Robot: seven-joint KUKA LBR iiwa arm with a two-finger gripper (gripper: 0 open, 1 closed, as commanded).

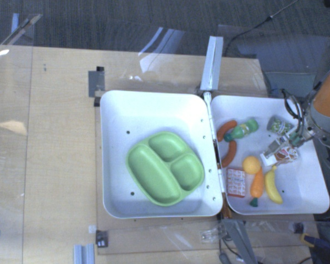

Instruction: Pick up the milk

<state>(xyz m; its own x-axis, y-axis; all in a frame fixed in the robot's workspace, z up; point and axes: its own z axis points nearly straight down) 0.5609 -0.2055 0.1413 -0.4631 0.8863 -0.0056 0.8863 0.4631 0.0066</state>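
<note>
Counter (pixel 55 164) of pale wood carries two shallow white bins side by side. The left white bin (pixel 115 147) holds a light green plastic plate with three compartments (pixel 165 168), lying slightly tilted in the middle of the bin floor. The right white bin (pixel 308 194) holds the small things. Near its left wall lie a curved reddish-brown sausage (pixel 229 142) and, just right of its far end, a small green bottle with a yellow label (pixel 243 130). Further toward the near edge sits a flat red and white packet (pixel 236 182), and beside it on the right an orange carrot with a green tip (pixel 256 186), topped at its far end by a round yellow-orange lemon (pixel 252 164). A yellow banana (pixel 272 186) lies just right of the carrot, roughly parallel to it. At the far right of this bin is a small greenish crinkled packet (pixel 278 125).

The grey arm with its orange band (pixel 325 100) comes in from the right, cables trailing along it. The gripper (pixel 278 147) sits low inside the right bin, just beyond the banana's far end. Touching it on the right is a small white carton with red print, the milk (pixel 289 155). How far the gripper stands open, and whether it grips the milk, cannot be told.
</note>
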